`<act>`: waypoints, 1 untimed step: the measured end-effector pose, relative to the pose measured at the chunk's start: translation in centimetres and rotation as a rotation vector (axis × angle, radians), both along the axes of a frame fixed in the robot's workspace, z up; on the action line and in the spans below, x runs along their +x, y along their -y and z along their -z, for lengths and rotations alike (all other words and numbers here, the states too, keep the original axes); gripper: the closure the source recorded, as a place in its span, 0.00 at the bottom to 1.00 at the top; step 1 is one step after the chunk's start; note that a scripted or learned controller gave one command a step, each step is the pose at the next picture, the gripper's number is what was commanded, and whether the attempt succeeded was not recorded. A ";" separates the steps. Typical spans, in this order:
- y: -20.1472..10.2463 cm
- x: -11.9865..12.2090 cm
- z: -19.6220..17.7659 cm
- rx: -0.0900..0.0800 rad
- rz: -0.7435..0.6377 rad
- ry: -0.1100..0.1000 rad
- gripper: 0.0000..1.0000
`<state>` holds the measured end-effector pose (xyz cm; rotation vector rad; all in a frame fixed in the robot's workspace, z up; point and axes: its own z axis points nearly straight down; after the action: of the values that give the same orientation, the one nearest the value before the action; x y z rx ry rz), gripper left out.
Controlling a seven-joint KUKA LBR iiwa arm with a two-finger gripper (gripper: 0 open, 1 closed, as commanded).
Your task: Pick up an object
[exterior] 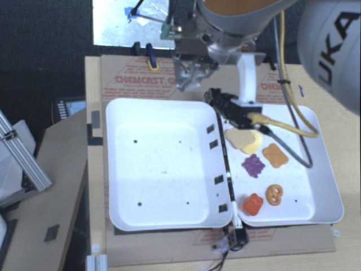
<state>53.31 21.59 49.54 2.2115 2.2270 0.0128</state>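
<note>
Currently, step: approach; nothing is picked up yet, to my judgement.
Arm: the grey KUKA arm with orange band (242, 1) hangs high over the back edge of the bins.
Gripper: the metal two-finger gripper (189, 78) is above the cardboard behind the left white bin (158, 168); how its jaws stand I cannot tell, and nothing is seen in it.
Objects: in the right white bin (316, 196) lie a pale yellow flat piece (245, 140), an orange toast-shaped piece (274, 155), a purple grape cluster (254, 165), a small brown pretzel (274, 194) and a red-orange pepper-like piece (252, 204).
Next move: the gripper should travel over the right bin, choose one free piece, and descend straight.
</note>
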 end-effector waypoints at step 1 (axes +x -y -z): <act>-1.9 6.1 -4.2 -0.001 0.001 0.000 1.00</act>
<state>59.42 23.48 53.77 2.2123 2.2246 0.0116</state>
